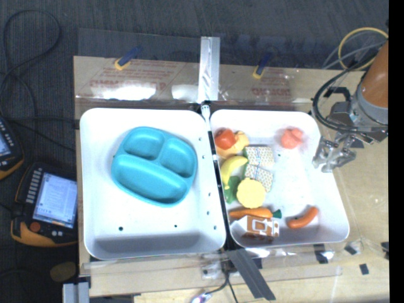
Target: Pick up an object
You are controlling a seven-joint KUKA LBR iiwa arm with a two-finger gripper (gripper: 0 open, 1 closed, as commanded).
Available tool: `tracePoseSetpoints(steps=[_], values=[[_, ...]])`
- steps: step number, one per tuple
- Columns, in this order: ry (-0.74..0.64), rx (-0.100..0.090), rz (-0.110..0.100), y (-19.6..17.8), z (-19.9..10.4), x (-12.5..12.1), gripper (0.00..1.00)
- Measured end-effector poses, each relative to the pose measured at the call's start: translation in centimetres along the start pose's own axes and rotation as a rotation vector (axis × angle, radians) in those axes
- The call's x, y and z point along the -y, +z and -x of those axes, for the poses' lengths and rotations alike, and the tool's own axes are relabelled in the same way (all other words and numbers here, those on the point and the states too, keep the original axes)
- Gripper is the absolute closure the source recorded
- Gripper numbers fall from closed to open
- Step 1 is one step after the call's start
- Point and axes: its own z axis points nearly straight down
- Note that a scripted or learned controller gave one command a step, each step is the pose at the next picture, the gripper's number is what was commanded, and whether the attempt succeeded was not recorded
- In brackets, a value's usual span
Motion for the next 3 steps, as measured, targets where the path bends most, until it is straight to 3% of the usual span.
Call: tracePoseSetpoints(steps=[1, 2, 3], values=[[0.381, -0.002, -0.006, 12.9, -1.8, -2.8, 1.00], [-0.237, 0.001, 0.001, 1.9, -0.4, -0.8, 1.00], [-0.326, -0.002, 0.004, -1.2, -4.8, -7.7, 1.00]])
